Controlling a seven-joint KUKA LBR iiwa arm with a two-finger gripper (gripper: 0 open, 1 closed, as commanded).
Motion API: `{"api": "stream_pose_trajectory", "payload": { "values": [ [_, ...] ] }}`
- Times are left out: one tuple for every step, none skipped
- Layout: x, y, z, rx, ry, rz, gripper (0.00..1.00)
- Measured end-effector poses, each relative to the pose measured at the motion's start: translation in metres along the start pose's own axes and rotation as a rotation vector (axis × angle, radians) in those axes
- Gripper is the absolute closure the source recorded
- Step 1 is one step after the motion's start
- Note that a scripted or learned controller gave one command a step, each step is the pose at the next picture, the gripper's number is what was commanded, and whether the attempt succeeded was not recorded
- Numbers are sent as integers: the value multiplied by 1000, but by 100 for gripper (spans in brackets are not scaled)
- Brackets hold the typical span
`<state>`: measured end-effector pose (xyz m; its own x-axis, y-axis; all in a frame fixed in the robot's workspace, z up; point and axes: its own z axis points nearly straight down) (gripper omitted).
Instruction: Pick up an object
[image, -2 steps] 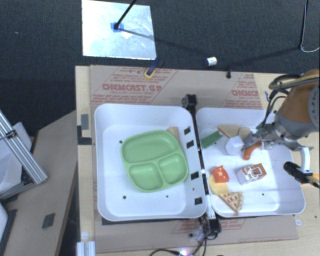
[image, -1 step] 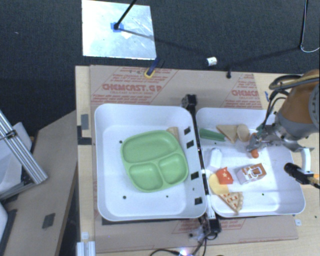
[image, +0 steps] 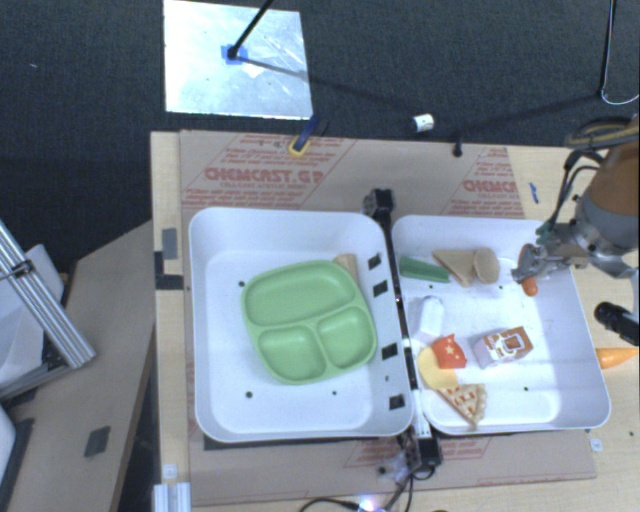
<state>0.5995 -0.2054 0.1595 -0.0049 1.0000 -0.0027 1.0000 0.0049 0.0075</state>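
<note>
The two-finger metal gripper (image: 532, 268) is seen at the far right rim of the right shallow white plastic bin (image: 575, 405). A small orange object (image: 529, 287) is seen just beneath it; a grip on it cannot be confirmed.

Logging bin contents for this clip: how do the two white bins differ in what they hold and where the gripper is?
The left bin holds one large thing, a green divided tray; the right bin holds many small things, among them a waffle piece and a small carton. The gripper hangs over the right bin's far right side, not over the left bin. Both bins are shallow, white and of like size, side by side.
</note>
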Motion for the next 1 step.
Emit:
{"api": "stream_pose_trajectory", "payload": {
  "values": [
    [4,11,-50,0,0,-2,100]
  ]
}}
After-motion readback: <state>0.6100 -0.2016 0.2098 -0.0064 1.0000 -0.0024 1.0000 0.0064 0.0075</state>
